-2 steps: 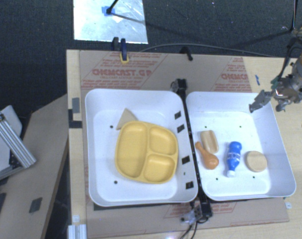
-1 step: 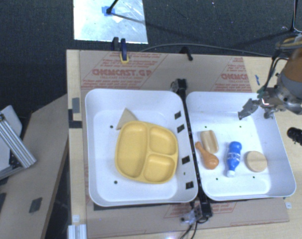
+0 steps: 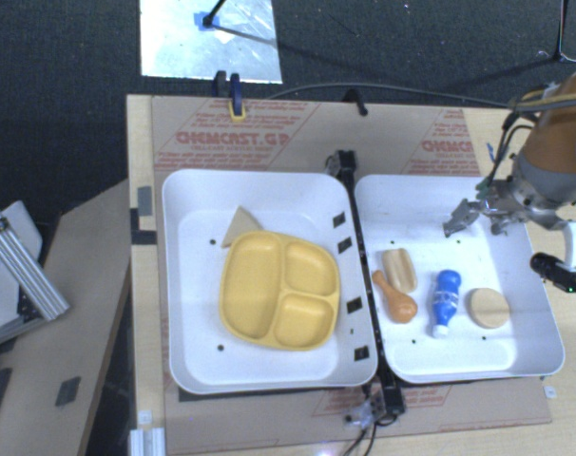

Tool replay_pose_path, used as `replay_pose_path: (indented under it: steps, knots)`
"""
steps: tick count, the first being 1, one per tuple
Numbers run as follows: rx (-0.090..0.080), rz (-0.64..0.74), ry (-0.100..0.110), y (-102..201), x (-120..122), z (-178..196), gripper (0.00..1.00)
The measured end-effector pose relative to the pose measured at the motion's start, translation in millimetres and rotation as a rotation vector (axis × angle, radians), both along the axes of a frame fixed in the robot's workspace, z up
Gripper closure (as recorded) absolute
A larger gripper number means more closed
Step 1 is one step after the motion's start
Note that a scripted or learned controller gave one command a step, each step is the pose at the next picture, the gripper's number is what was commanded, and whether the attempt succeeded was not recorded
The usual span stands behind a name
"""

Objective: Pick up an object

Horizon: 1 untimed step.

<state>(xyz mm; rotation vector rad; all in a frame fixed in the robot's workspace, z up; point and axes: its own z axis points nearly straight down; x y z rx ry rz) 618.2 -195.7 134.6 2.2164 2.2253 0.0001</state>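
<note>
Gripper over right bin, nothing held

Gripper sits at the upper right part of the right bin, arm coming in from the right edge with the orange band above the wrist. One grey finger pokes out to the left, over bare white floor; whether the fingers are spread or pressed together I cannot tell from this angle. No object between them. Cables loop around the wrist.

Below the gripper, well apart from it, four items lie in a loose row in the lower half of the right bin: a tan bread-roll-like piece, an orange pear-shaped toy just beside and partly below it, a blue bottle with white cap lying with the cap toward the near wall, and a round tan disc just right of the bottle. The bottle is closest to straight under the gripper.

Left bin holds a yellow divided plate with three compartments, sitting flat mid-bin. A tan wedge lies at its upper left corner, touching or partly tucked under the rim, can't tell which.

Both bins rest on a brown cardboard sheet with red print; a clamp grips its far edge
</note>
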Motion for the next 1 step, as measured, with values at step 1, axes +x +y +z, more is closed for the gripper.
replay_pose_path:
  steps: [1]
  knots:
    - [0.001,0.0,0.002,0.7,0.1,-51.8,0.0]
